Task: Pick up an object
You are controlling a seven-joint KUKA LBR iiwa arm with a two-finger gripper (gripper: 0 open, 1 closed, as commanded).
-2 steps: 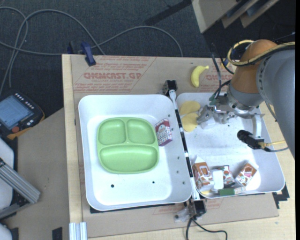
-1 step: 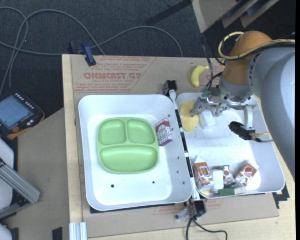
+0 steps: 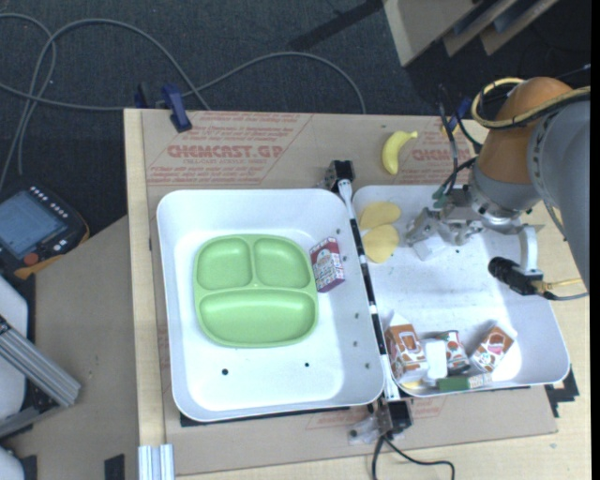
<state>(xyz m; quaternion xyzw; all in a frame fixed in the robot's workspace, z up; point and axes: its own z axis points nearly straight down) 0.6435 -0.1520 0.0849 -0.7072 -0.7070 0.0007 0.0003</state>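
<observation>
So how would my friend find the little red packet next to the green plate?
Find the left white bin with the green divided plate. At the plate's upper right corner lies the small red packet, alone; the other red cartons sit piled in the right bin.

Dark carpet floor (image 3: 84, 84) is showing around the cardboard-topped counter (image 3: 244, 141). Grey cables (image 3: 112, 37) are looping across it, a handheld control pendant (image 3: 33, 230) is resting at left, and pale furniture (image 3: 459, 28) is standing top right.

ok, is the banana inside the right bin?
No, the banana lies on the cardboard bench top beyond the right bin, outside its far rim.
</observation>
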